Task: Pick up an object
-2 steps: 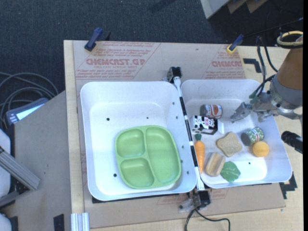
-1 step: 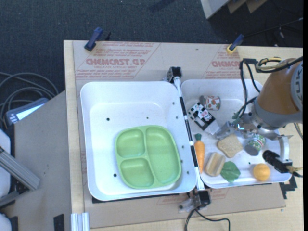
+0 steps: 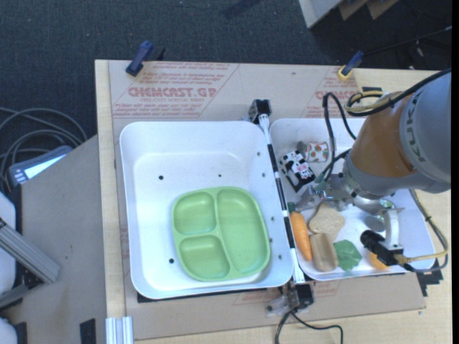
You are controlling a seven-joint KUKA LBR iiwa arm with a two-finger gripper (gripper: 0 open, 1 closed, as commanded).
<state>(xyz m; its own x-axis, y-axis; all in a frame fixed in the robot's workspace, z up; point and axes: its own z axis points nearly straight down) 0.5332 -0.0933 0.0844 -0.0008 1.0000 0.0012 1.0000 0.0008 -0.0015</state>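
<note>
Camera view: carrot (image 3: 302, 236) lies left of the jaws (image 3: 343, 201), whose state I cannot tell

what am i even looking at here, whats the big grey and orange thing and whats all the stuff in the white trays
The big grey and orange thing is a robot arm, reaching in from the right. One camera fixed above the bench looks down at a slant. Two shallow white bins sit side by side. The left bin holds a green divided plate. The right bin holds small toy foods: a carrot, a slice of bread, a green piece, and a black-and-white toy. The arm's gripper is low over these items. Whether it holds anything is hidden from this angle.
</note>
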